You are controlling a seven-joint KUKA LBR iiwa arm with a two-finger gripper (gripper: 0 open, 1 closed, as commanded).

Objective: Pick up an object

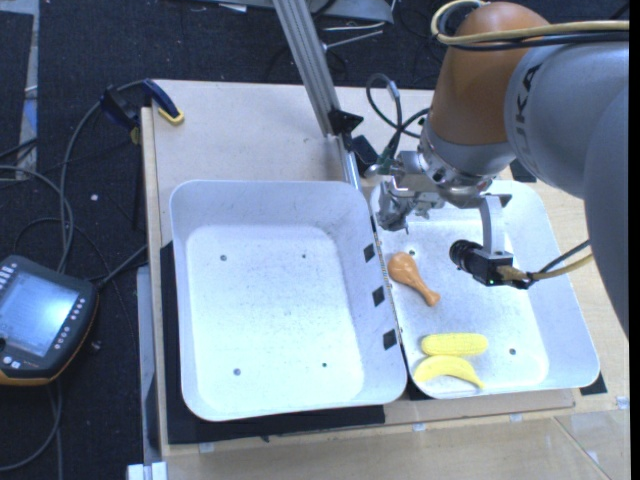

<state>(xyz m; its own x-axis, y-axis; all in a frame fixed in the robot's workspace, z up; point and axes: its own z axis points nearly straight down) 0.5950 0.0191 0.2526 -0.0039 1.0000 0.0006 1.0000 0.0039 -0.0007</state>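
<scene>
The arm [530, 88] is leaning in over the right bin [560, 318], and its gripper [397, 211] is hanging near the bin's far left corner, just above a toy chicken drumstick [411, 276]. I cannot tell how that claw is set (too much clutter around it), and nothing is showing in its grip. Nearer the front edge, 2 yellow pieces are lying side by side: a corn cob [455, 344] and a banana [447, 370]. The left bin [200, 203] is sitting beside it, and a teach pendant [38, 318] is resting on the floor.
</scene>
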